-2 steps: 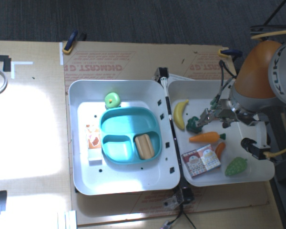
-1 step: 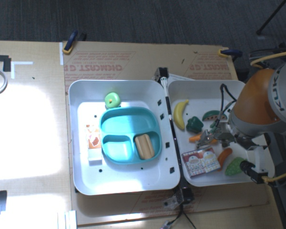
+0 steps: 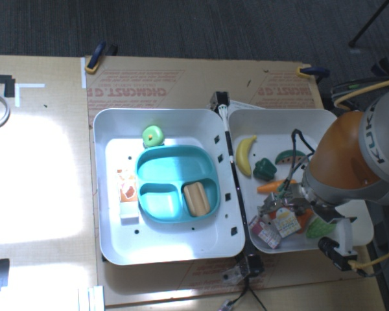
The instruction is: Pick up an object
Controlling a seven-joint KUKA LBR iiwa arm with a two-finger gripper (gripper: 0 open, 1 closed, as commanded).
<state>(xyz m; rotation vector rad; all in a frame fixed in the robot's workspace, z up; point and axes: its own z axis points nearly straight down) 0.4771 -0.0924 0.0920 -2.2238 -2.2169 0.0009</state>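
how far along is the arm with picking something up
Done: the arm has reached into the right bin. In hand: the gripper sits low among the clutter beside the carrot. Left: nothing visibly grasped or lifted yet; the banana lies untouched.

A robotics lab: two white bins (image 3: pixel 104 193) of toy food sit on a cardboard sheet (image 3: pixel 181 86) clamped to a wooden bench (image 3: pixel 39 167), a grey and orange robot arm (image 3: pixel 350 157) reaching in, dark carpet (image 3: pixel 181 15) beyond.
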